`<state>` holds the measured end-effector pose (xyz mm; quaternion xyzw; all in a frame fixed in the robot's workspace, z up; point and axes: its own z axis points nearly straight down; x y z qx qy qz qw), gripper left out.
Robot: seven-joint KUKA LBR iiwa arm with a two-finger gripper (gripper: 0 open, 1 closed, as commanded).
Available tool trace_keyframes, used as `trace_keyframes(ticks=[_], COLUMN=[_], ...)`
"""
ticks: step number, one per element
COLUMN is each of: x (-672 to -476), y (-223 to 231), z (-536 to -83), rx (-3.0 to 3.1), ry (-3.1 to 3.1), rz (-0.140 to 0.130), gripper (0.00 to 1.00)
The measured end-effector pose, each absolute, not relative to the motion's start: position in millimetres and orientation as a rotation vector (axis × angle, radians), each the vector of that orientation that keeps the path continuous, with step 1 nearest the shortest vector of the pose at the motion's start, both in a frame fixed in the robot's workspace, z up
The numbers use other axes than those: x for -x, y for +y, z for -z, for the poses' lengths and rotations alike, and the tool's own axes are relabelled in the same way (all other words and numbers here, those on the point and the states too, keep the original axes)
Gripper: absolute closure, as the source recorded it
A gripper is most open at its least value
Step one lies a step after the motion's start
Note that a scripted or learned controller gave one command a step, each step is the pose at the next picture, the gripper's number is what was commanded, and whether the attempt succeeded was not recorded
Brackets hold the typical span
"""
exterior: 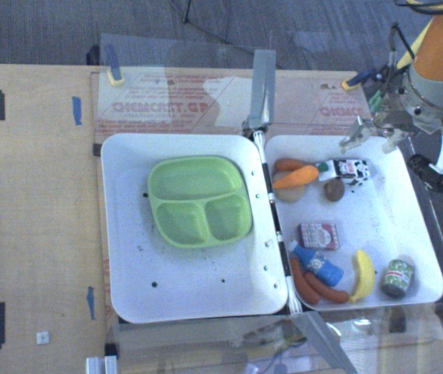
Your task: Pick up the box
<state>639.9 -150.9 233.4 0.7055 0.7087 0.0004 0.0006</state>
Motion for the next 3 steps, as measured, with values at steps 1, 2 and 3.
trace_keyframes(ticks=[1,2,3], x=[-650.4,-603.0,-554.0], y=[-192,-175,-107], z=[-228,-121,-113], rx=[-2.399,-2.542,-2.470], ry=[2.023,1.846,1.944], rz=[-0.002,0.000,0.000], gripper=[0.00,0.00,0.00])
